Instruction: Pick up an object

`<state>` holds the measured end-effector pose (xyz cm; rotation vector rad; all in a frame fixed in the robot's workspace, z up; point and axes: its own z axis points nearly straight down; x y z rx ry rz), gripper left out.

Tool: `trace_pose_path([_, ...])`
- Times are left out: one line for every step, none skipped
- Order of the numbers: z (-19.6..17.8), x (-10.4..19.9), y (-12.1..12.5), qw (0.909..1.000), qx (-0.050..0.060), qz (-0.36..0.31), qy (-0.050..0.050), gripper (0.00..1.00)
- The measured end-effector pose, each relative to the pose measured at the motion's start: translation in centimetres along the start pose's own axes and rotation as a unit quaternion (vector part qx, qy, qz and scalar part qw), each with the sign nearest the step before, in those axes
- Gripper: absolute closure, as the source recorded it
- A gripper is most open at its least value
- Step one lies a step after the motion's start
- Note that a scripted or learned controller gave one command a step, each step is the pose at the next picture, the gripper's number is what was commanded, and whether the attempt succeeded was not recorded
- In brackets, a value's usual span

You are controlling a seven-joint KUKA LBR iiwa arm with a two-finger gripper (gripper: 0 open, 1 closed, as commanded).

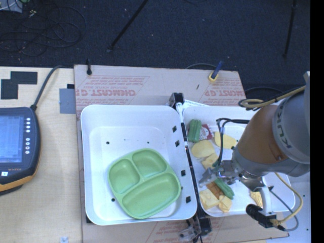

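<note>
Toy food (218,189) lies heaped in the right bin (200,116), along its left wall and toward its near edge: yellow wedges at the near-left corner, a green and brown piece just above them, and pale yellow pieces nearer the bin's middle. A green item (194,130) and a red-and-white item (206,131) sit close to the far-left corner of this bin.

Gripper (211,173) hangs low over the heap, directly above the green and brown piece. Whether it is wide, narrow or holding anything: cannot tell, as the wrist hides that area. No item is seen lifted clear of the heap.

Arm (271,135) enters from the right and covers most of the right bin; its orange band faces the camera. Cables (283,199) loop around the wrist near the bin's near-right corner.

Left bin (101,125) touches the right bin along a shared wall. A green divided plate (145,183) lies flat near its near-right corner.

Both bins rest on a cardboard sheet (126,87) on the bench (30,216). A pendant (15,146) lies at the bench's left edge.
</note>
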<state>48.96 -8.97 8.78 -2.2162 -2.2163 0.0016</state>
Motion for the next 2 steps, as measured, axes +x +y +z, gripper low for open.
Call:
trace_pose_path([-1.0, 0.1, 0.1, 1.0, 0.0, 0.001, 0.001, 1.0])
trace_pose_path([-10.3, 7.0, -1.4, 1.0, -0.004, -0.004, -0.001, 1.0])
